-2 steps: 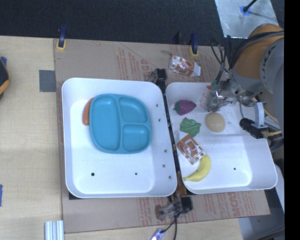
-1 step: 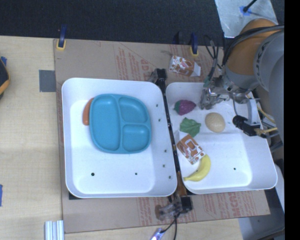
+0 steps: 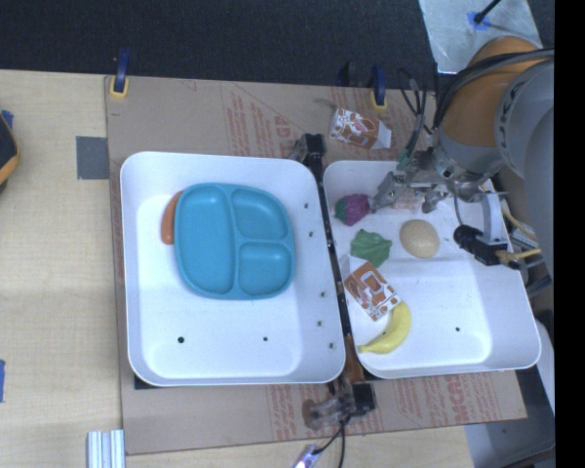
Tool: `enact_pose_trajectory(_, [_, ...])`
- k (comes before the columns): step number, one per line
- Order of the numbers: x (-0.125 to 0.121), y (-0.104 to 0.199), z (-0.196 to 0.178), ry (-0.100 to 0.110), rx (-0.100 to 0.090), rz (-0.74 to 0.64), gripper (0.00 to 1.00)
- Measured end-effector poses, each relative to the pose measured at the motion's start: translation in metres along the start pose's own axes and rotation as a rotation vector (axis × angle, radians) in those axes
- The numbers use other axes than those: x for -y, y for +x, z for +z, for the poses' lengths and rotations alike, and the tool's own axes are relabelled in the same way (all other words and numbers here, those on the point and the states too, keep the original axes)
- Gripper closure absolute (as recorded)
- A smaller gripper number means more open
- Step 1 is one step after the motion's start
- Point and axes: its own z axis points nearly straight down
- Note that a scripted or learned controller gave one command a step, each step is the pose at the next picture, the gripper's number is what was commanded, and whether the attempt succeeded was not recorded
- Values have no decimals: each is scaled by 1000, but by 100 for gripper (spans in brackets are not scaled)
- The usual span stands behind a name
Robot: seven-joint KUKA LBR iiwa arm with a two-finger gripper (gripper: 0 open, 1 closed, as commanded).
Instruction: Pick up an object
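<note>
In the left bin (image 3: 146, 349) we've got a blue divided plate (image 3: 236, 240) with an orange thing (image 3: 167, 219) poking out at its left edge. In the right bin (image 3: 487, 344): purple lump (image 3: 352, 208), green piece (image 3: 370, 248), snack packet (image 3: 370, 290), banana (image 3: 391, 331), and a beige egg (image 3: 419, 239). The gripper (image 3: 410, 189) sits at the far edge; can't tell its state.

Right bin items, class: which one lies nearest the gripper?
The purple item, just left of the gripper at the bin's top; the egg-like ball, green piece and banana lie lower.
</note>
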Motion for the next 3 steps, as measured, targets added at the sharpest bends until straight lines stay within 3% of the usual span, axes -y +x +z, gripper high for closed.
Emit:
enact_pose_trajectory(1, [67, -42, 18, -1, 3, 2, 0])
enact_pose_trajectory(2, [66, -42, 7, -2, 4, -2, 100])
enact_pose_trajectory(3, [66, -42, 7, -2, 4, -2, 0])
